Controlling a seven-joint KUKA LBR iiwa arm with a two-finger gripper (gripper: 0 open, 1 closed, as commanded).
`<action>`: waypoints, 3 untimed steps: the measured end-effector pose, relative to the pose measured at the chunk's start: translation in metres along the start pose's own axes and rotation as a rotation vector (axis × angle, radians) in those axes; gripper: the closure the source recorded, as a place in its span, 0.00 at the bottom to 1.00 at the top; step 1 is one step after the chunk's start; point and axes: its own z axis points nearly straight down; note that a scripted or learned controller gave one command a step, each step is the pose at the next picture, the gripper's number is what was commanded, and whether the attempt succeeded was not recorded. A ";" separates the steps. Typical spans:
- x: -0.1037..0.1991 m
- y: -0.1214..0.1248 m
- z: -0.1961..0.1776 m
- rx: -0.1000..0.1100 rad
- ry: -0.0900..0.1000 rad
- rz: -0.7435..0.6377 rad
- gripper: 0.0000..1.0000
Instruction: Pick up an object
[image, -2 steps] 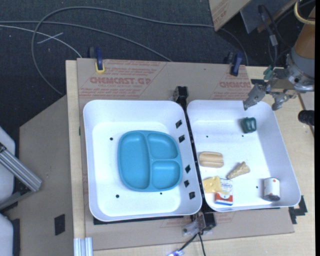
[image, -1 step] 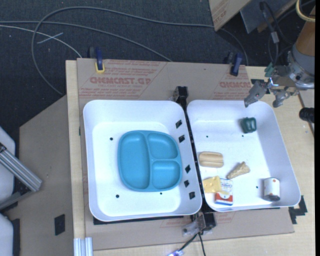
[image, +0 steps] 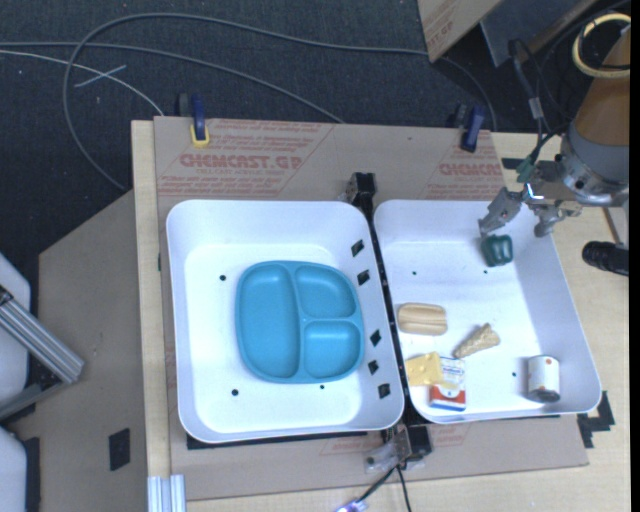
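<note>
Over the right bin's (image: 575, 330) far right corner, the jaws (image: 520, 215) hang spread open, gripping nothing; a small teal object (image: 497, 250) sits just beneath. Bread roll (image: 422, 319), cheese wedge (image: 478, 340) lie nearer.

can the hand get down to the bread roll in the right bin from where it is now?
Probably yes. The hand is over the far side of the right bin, by a small green object. The bread roll lies apart from the cheese wedge and yellow piece, open from above.
</note>
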 end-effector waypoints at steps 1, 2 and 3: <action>-0.009 -0.005 0.057 0.001 0.001 0.000 0.00; 0.002 -0.006 0.108 0.000 0.001 -0.002 0.00; 0.001 -0.004 0.093 -0.009 0.000 -0.001 1.00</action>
